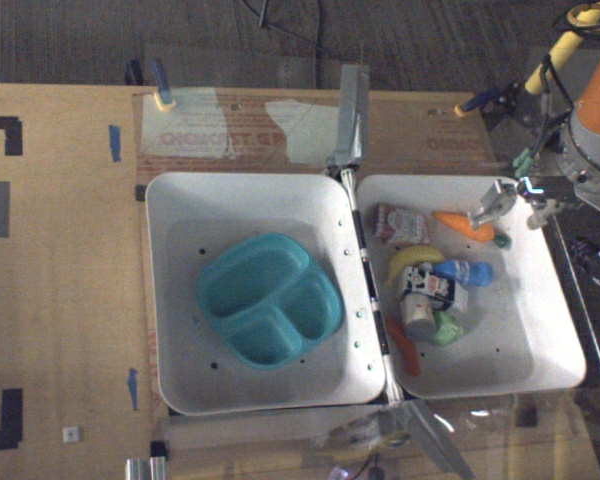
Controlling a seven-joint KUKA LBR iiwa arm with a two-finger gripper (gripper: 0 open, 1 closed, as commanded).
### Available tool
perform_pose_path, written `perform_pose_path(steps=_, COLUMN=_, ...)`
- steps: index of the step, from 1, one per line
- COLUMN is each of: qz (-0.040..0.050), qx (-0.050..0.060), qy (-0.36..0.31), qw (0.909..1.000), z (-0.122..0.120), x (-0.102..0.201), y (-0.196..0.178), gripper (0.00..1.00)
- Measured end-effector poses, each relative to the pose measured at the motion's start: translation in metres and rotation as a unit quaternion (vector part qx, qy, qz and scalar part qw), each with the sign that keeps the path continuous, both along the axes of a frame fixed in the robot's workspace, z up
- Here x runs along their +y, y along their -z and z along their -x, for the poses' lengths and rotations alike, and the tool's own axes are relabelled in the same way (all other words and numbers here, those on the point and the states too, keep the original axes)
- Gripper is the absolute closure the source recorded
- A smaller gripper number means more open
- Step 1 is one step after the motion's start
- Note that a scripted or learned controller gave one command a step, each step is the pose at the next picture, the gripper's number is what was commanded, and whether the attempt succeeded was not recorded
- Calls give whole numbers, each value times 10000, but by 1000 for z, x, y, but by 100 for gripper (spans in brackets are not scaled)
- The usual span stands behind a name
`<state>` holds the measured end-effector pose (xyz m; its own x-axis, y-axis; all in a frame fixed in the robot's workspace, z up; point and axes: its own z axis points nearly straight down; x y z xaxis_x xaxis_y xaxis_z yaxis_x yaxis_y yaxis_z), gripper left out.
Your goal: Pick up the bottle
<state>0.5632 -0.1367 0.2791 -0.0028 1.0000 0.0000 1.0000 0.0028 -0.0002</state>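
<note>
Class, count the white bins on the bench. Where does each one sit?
2. Left bin holds a teal tray; right bin holds the small items.

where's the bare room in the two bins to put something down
Right bin: the bare floor runs along its right wall and near right corner, beside the blue bottle. Its left half is crowded: banana, carrot, milk carton, pink packet. Left bin: bare margins all around the teal divided plate, widest along the far wall.
</note>
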Motion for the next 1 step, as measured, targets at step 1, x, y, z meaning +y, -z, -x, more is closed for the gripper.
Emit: perform_pose_path(steps=1, qz=-2, qx=-4, qy=487, qw=9988, z=74, x=-36, y=183, gripper=0)
